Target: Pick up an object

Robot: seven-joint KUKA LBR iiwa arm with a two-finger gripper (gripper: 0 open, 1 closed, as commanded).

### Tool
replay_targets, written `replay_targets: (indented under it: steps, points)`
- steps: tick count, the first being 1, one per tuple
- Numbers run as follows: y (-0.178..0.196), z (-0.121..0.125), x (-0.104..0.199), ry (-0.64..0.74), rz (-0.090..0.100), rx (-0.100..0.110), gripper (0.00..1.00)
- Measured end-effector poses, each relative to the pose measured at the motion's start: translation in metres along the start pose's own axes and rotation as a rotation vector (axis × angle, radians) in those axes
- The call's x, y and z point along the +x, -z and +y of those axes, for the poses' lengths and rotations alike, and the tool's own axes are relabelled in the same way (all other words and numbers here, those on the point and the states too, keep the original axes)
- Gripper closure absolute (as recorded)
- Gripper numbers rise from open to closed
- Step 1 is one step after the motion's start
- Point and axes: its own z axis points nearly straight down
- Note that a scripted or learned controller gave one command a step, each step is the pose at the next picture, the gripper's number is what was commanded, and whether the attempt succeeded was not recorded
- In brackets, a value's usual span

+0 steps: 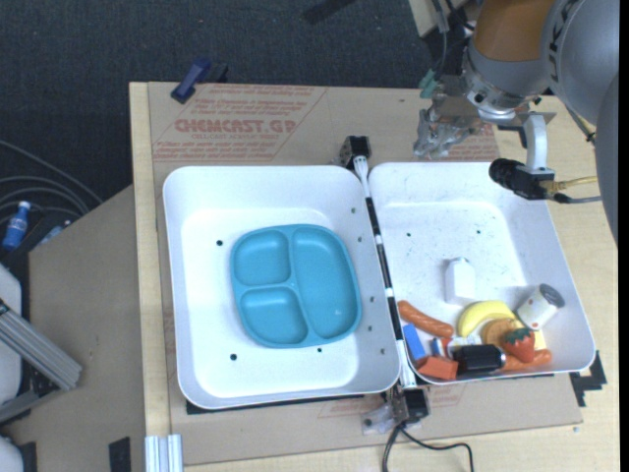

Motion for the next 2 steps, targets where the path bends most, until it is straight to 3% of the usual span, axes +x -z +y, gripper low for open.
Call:
replay_targets:
  steps: [1,2]
  points:
    - [-0.026,-0.1,0.064,0.0,0.002,0.005,1.0]
    - [0.026,-0.092,-0.013,-0.003,-0.001,0.0,1.0]
